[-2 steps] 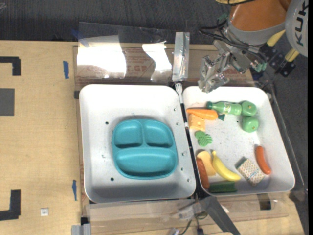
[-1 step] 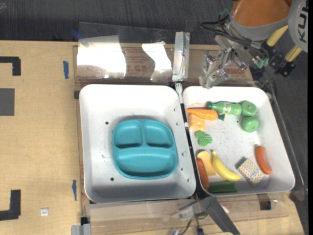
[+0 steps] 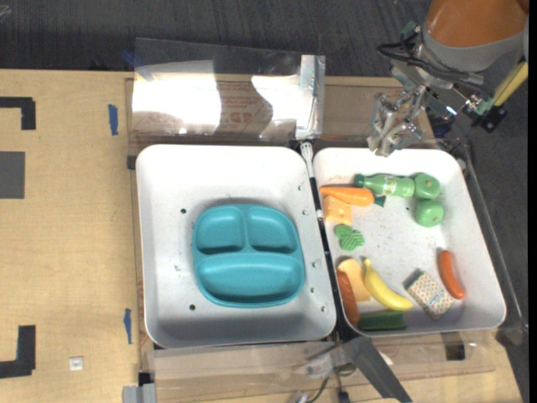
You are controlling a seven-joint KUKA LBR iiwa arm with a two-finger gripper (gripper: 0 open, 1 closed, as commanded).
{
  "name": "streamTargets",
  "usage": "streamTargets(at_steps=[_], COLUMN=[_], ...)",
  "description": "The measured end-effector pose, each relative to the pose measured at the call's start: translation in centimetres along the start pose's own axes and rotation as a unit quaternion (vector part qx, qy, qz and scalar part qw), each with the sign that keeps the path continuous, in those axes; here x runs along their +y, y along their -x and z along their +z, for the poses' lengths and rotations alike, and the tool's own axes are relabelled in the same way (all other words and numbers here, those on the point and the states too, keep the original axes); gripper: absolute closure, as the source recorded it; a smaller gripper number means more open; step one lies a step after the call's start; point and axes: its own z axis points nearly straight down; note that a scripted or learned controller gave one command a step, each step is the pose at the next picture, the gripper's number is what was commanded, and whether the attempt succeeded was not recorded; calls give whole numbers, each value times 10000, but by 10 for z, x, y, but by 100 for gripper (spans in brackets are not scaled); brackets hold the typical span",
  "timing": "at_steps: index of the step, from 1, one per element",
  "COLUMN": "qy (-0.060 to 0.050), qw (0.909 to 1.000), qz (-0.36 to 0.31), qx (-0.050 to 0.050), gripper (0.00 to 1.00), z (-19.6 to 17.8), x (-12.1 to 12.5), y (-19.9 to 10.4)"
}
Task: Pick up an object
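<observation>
From my seat, the left of the frame is bare brown counter (image 3: 59, 225) with a few black tape marks along its edge. Next comes the left bin (image 3: 159, 183), and in the middle of it lies a teal divided plate (image 3: 247, 254) with three compartments, nothing in them. Above that bin, at the upper middle of the frame, a sheet of clear plastic (image 3: 226, 99) glares with reflected light; faint reddish print shows through it, but I cannot read it.

The right bin (image 3: 478, 250) holds the objects. Along its left side, from top to bottom: an orange carrot (image 3: 348, 196), a small leafy green piece (image 3: 350, 238), and a red sausage-like piece (image 3: 346, 296) at the lower left corner, with a dark green piece (image 3: 382, 321) beside it on the lower edge. A yellow banana (image 3: 382, 288) curves just right of those. Across the top of the bin lies a green bottle (image 3: 388, 185), with a round green piece (image 3: 428, 212) below its right end. Toward the lower right sits a small patterned packet (image 3: 428, 292); its print is too small to read. Just beside it lies a second red sausage (image 3: 450, 274).

The gripper (image 3: 393, 134) hangs at the upper right of the frame, over the far rim of the right bin, above and apart from the bottle. I see nothing between its fingers, and I cannot tell how wide they stand. Above it, the arm's orange band (image 3: 474, 11) reaches the top right corner.
</observation>
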Motion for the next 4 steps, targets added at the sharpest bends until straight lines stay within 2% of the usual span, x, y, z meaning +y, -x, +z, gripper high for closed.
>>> streamTargets(at_steps=[1,2,3,4], qy=[68,12,-32,13], qw=[9955,9952,9887,9930], qz=[-948,-983,-1497,-1184], qx=[57,13,-16,9], gripper=[100,0,0,0], z=[149,141,171,204], x=[-101,-101,-110,-79], y=[-92,-85,-88,-165])
